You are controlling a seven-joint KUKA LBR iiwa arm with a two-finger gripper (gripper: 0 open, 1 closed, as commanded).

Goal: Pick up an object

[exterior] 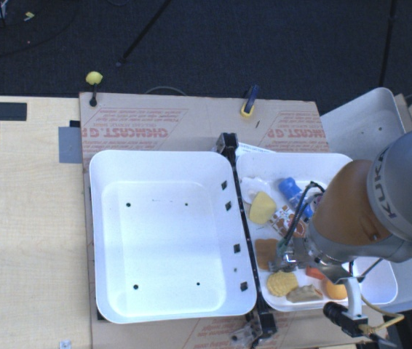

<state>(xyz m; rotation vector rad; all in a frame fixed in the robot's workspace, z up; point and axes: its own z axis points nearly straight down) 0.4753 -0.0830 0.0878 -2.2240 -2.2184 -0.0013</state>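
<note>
From above, the arm (370,209) leans over the right bin (337,162), its gripper (291,251) low among the clutter; whether the gripper is open or closed cannot be told. A yellow object (262,208), a blue object (289,188) and a waffle-like piece (282,283) lie there. The left bin (164,235) sits alongside on the worktop (24,231).

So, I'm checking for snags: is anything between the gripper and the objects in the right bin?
Nothing visible. The arm hangs over the right bin, low among the yellow piece, blue piece and brown piece.
</note>
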